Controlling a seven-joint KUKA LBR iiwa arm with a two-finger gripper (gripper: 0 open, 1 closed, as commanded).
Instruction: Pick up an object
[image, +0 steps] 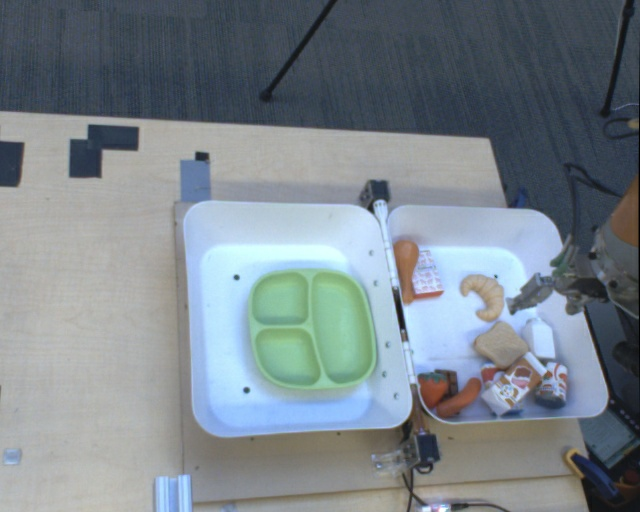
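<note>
The right bin (535, 232) holds several small items. A croissant (485, 295) lies near its middle, with a brown bread slice (500, 345) below it and a small white bottle (540, 338) beside that. An orange carrot (405, 262) and a red-and-white packet (427, 273) lie by the left wall. My gripper (545, 303) hangs over the bin's right side, just right of the croissant and above the bottle. Its fingers are spread open with nothing between them.
The left bin (215, 300) holds a green divided plate (312, 328). In the right bin's front corner are red and orange toy vegetables (445, 392), printed cartons (510, 388) and a small can (552, 383). A hinge bar (392, 290) runs between the bins.
</note>
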